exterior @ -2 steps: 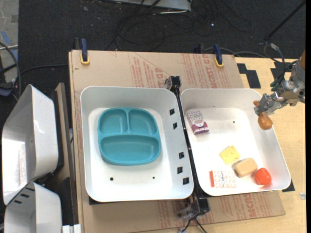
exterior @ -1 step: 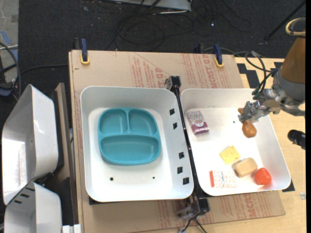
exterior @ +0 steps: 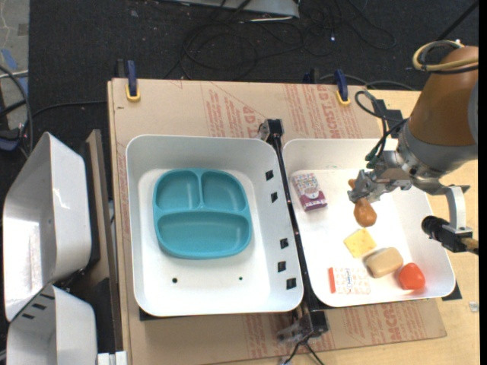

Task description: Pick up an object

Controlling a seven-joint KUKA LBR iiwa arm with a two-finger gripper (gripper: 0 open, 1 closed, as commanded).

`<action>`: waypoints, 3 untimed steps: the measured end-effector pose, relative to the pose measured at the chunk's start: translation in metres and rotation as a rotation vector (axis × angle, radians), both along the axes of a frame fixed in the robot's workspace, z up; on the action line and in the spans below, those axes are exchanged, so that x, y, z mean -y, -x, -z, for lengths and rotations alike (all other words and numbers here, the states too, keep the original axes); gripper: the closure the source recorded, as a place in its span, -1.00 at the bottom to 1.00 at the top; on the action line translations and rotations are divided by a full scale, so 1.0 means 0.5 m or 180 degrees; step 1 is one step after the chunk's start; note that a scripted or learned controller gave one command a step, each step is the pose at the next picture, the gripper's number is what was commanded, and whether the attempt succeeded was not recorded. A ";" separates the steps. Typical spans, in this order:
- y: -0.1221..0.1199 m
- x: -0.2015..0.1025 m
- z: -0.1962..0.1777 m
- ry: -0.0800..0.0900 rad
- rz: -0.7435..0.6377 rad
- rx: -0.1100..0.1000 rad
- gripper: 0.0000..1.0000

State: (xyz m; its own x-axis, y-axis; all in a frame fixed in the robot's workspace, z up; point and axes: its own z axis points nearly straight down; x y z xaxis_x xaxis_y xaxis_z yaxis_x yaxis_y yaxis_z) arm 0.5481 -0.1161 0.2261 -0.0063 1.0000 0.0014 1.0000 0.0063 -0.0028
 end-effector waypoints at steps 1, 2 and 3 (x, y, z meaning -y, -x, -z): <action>-0.001 -0.104 -0.003 -0.0002 -0.0007 0.0004 1.00; 0.014 -0.190 0.000 0.0000 -0.0004 0.0003 1.00; 0.036 -0.283 -0.018 -0.0001 -0.0006 0.0006 1.00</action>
